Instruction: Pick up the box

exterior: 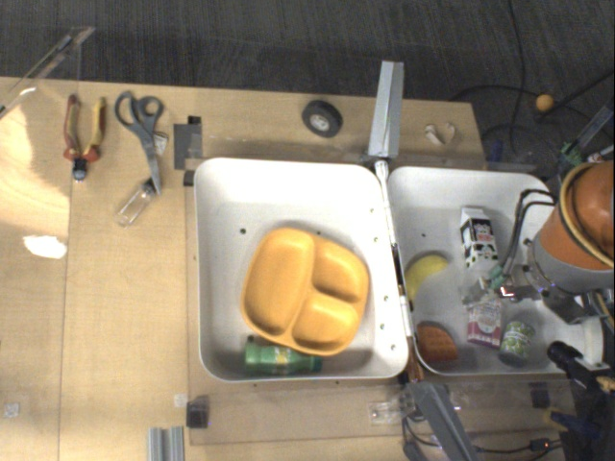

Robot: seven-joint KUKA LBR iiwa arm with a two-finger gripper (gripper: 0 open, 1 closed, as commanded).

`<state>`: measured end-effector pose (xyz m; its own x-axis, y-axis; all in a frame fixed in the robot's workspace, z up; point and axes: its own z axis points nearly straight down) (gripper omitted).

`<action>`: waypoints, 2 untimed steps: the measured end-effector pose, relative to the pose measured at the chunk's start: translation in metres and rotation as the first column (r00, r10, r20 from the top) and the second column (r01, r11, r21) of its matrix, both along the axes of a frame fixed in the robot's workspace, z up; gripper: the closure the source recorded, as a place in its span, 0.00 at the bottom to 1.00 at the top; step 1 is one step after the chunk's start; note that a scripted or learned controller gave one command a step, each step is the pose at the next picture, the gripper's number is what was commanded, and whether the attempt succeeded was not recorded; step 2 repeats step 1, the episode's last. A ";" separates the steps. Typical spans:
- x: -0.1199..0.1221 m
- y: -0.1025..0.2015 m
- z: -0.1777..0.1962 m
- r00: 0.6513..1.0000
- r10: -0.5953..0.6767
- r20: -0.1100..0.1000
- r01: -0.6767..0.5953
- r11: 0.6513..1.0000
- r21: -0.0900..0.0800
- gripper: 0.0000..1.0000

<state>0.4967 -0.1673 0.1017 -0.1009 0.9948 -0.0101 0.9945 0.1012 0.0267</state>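
Observation:
The box (478, 236) is a small white carton with dark and red print. It stands in the right bin (432, 195), toward the middle. My gripper (502, 289) hangs low over that bin, just in front of the box and to its right, above a pink packet (485, 322). The grey arm with its orange band (588, 214) comes in from the right edge. Nothing shows as lifted off the bin floor.
In the right bin also lie a yellow ball (426, 271), a brown lump (437, 342) and a small green can (517, 340). The left bin (221, 257) holds a yellow divided plate (306, 289) and a green bottle (279, 357). Scissors (144, 133) and pliers (81, 134) lie on the bench at far left.

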 end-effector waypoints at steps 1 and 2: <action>0.041 0.035 0.091 0.997 0.068 -0.020 -0.068 0.998 0.006 1.00; 0.041 0.035 0.091 0.997 0.068 -0.020 -0.068 0.998 0.006 1.00</action>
